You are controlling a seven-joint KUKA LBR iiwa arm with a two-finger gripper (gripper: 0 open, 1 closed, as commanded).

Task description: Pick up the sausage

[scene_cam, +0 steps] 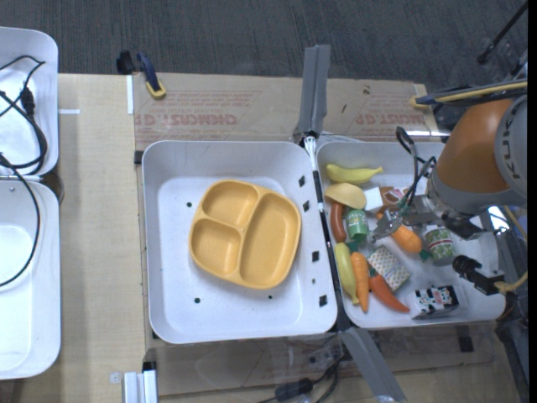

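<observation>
Sausage [337, 220]: likely light, rigid, slick toy at right bin's [491, 309] left wall | grasp mid-length across width | pincer [388, 222] state indiscernible

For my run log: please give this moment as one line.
gripper: low in right bin, among food | sausage: at bin's left wall, not grasped | yellow tray: left bin

2 bins sit side by side on the counter [92, 225]. the left bin [168, 309] holds a 3-compartment plate [245, 233] near its middle. the right bin [478, 305] holds a banana [353, 173] at the back, a sausage [337, 220] by its left wall, and carrots [362, 277] nearer the front.
</observation>
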